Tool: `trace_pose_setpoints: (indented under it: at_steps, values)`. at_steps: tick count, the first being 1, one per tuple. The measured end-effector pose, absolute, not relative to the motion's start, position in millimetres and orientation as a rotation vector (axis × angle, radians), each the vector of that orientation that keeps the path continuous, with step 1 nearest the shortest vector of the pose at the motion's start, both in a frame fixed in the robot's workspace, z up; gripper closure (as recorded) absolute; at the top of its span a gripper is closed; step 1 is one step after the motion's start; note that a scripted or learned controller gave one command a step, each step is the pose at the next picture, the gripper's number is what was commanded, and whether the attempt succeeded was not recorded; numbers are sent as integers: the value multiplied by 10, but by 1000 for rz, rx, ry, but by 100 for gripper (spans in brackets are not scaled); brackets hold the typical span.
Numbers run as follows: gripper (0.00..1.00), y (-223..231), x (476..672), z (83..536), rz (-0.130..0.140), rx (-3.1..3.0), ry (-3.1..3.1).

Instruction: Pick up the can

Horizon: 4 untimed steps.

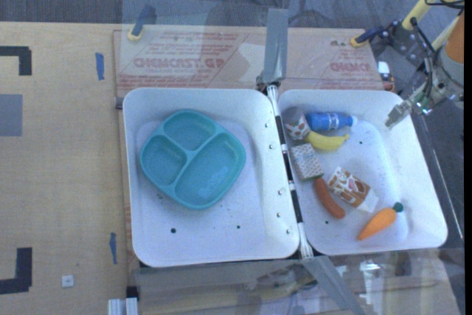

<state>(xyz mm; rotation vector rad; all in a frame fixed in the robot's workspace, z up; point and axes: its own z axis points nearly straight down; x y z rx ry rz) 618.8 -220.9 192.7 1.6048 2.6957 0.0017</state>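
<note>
Left bin (147,232): I see this big white tray at 9 o'clock in my view.
Right bin (413,181): I see its twin at 3 o'clock, touching the left bin along the middle.
Teal plate (193,158): it lies flat in the left bin, a bit toward 11 o'clock, with three sections.
Arm (442,77): it comes in at 2 o'clock, over the top right corner of the right bin.
Gripper (398,114): it hangs over the right bin's edge at 2 o'clock; I cannot tell how its tips are set, and I see nothing in it.
Blue bottle (330,120): it lies on its side at 12 o'clock in the right bin.
Carton (349,189): it lies in the middle of the right bin.
Carrot (379,223): at 5 o'clock in the right bin.
Banana (327,141): just under the blue bottle.
Sausage (329,199): touching the carton's left side.
Can (296,125): at 11 o'clock in the right bin, by the middle wall, well apart from the gripper.
</note>
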Motion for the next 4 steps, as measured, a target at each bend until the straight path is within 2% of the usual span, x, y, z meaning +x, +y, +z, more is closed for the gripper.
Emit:
trace_pose_setpoints:
  at_steps: [1, 3, 4]
  values:
    - [100, -2203, 6065, 3544, 1, 1407, 2802]
    - [100, -2208, 6093, 3788, 4, 1398, 2786]
    - [100, -2224, 6394, 4356, 1, 1337, 2833]
